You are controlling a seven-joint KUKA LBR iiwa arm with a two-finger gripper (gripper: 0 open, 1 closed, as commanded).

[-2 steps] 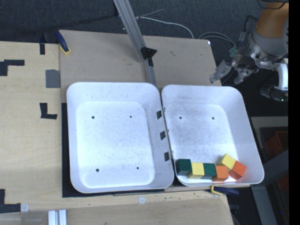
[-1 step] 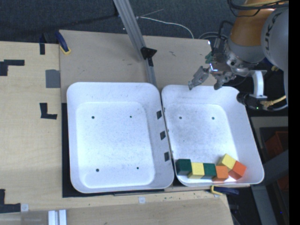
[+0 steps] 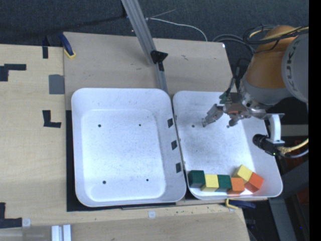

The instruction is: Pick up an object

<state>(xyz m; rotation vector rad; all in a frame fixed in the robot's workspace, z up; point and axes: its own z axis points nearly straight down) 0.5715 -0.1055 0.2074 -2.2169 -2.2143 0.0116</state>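
Camera view, pincer (image 3: pixel 216 117) open and gripping nothing, hovering over the upper half of the right bin (image 3: pixel 210 149), coloured blocks (image 3: pixel 225 180) clustered along that bin's near edge, toward its right corner, left bin (image 3: pixel 120 144) beside it on the tabletop (image 3: pixel 110 59).

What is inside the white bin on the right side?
Inside the right shallow white bin, small foam blocks lie along its near edge: dark green, yellow, green, orange, another yellow, another orange. The two-finger gripper hovers above, covering some floor.
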